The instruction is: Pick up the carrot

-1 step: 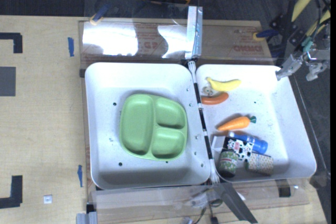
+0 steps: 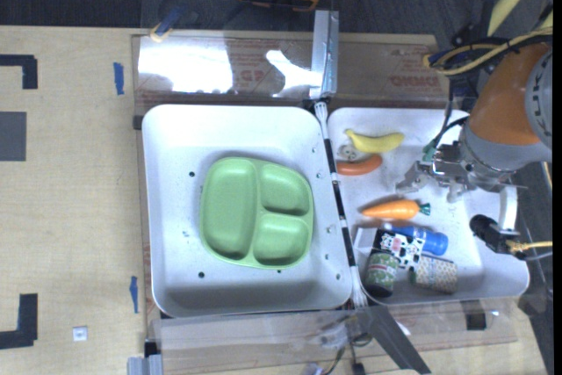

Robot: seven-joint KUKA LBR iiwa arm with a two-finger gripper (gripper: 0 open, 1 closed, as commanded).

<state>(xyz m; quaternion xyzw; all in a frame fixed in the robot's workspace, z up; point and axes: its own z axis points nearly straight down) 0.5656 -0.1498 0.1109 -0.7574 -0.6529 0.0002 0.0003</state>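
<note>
The carrot (image 2: pixel 391 209) lies on its side in the right bin (image 2: pixel 500 277), about midway between far and near, orange body pointing left and green stub pointing right. The gripper (image 2: pixel 439 178) hangs just right of it and a little farther back, near the stub end; how wide it stands I cannot tell, and nothing is seen held in it.

What could go wrong: the carrot is tapered, rounded and smooth, so a grip closing near the thin green end may squeeze it out sideways or send it rolling. The gripper is offset toward that end, so a straight descent from here would likely miss the thick part. The bottle (image 2: pixel 413 243) lies just near of the carrot, close enough that a wide approach might catch or push it. The red sausage (image 2: pixel 358 165) and the banana (image 2: pixel 373 140) lie farther back, close together, less likely to interfere.

Containers: the right bin also holds a dark can (image 2: pixel 380 270) and a patterned cup (image 2: pixel 435 274) at the near side, beside the bottle. The left bin (image 2: pixel 176 145) holds a green divided plate (image 2: pixel 256 211) with nothing in its compartments
</note>
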